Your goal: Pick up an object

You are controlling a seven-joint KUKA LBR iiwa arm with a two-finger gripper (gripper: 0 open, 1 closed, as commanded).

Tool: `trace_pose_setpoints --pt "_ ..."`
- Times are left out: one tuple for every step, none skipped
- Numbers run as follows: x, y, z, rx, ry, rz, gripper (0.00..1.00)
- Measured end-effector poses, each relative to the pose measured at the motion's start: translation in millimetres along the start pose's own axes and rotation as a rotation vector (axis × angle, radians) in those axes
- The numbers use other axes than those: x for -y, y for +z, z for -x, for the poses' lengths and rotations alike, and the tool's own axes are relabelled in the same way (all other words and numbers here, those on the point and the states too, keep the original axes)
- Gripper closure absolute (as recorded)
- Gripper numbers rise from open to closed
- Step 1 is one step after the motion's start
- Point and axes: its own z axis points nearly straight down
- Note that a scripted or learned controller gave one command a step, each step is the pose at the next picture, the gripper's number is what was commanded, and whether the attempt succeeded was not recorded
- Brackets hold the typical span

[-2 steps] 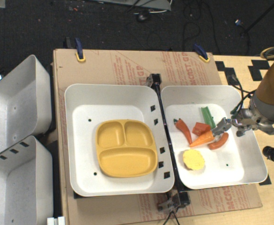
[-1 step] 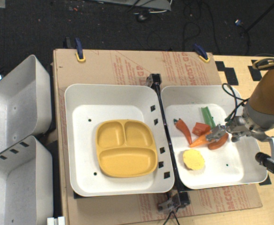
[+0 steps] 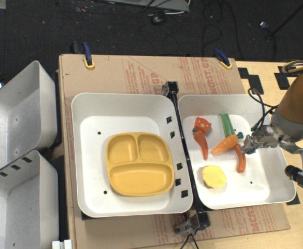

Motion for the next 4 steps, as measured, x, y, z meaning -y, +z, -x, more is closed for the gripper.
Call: trace_pose_setpoints --pt "-4 -64 -1 0.003 -0.002 0.000 1.00" --pt "5 -115 -2 0.002 -0.002 -0.003 1.00" --pt "4 -148 -1 0.002 -0.003 -0.002 1.00" --pt "11 -134 -60 -0.003 -0.007 -0.009 1.00"
